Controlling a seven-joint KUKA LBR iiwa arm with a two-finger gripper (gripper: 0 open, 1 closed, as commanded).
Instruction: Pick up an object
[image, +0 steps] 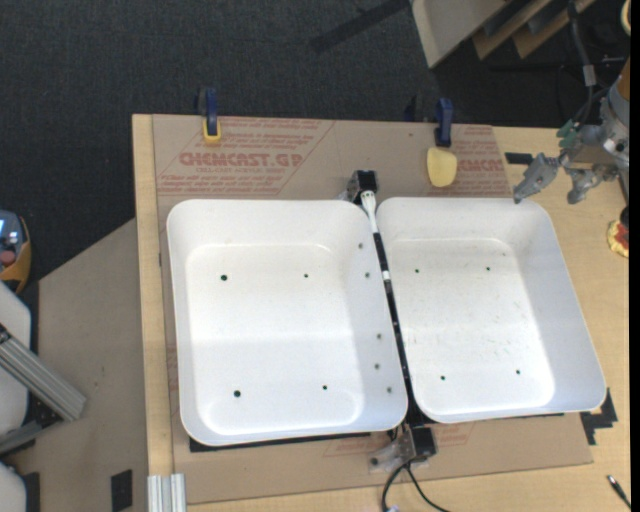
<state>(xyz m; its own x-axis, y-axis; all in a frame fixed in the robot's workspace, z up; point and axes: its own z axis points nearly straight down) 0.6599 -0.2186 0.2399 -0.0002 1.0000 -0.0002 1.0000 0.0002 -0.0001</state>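
So, the gripper (552, 188) is hanging way off at the back right, just past the far corner of the right bin (560, 260), over the bench rather than over either tray. Its two fingers (527, 183) are spread apart and point down and to the left, with nothing between them. Looks released to me.

The one loose thing I can spot is a pale yellow lump (441, 166). It's rounded, soft-looking and kind of blobby; can't tell what it actually is. It sits on the brown board (300, 150) behind the right bin, right under a blue clamp (443, 118), well apart from the gripper.
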